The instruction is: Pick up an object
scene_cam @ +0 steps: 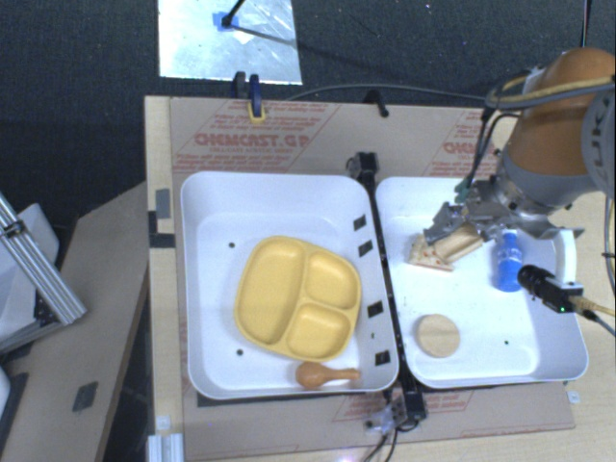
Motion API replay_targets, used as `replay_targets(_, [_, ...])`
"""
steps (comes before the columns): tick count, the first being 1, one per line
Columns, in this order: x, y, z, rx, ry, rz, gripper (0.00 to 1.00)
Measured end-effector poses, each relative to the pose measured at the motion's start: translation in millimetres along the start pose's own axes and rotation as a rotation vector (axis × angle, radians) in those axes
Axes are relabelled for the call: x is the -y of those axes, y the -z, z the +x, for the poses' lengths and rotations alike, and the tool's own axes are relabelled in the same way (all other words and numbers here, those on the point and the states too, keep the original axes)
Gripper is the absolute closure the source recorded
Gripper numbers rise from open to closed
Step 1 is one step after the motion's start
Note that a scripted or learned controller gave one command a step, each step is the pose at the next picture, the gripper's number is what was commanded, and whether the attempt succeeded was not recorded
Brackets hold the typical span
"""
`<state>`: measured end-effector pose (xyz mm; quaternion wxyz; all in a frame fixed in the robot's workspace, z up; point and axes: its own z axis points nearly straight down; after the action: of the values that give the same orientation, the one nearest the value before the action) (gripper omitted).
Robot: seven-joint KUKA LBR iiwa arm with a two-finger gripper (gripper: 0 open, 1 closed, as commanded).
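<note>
- Two white bins lying side by side on the bench: left bin [207, 210], right bin [568, 354], with a dark divider strip [380, 277] running between them
- Left bin holding a yellow divided tray [296, 296] near its middle and a tan drumstick-shaped toy [325, 374] lying just beside the tray at the near wall
- Right bin holding a pale wooden wedge-like piece [438, 248], a blue bottle [507, 260] and a round tan disc [437, 336]
- My pincer [450, 227] hanging low over the wooden piece at the far-left part of the right bin; whether my tips are touching it, I am not able to tell
- Pincer state: hidden by my own wrist, so I cannot tell whether it is wide or narrow
- Task standing, as I am judging it: nothing lifted, every object resting on a bin floor; grasp and lift both remaining
- Room for moving: the divider standing near on one side, the blue bottle just beside on the other, so the space around the wooden piece is looking tight; the disc is sitting well apart with open floor around it
</note>
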<state>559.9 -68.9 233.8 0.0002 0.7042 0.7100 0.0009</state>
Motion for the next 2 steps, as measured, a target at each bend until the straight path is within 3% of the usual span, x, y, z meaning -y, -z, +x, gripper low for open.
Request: replay_targets(2, [-4.6, -3.0, 100.3, -0.001, 0.001, 0.001, 1.00])
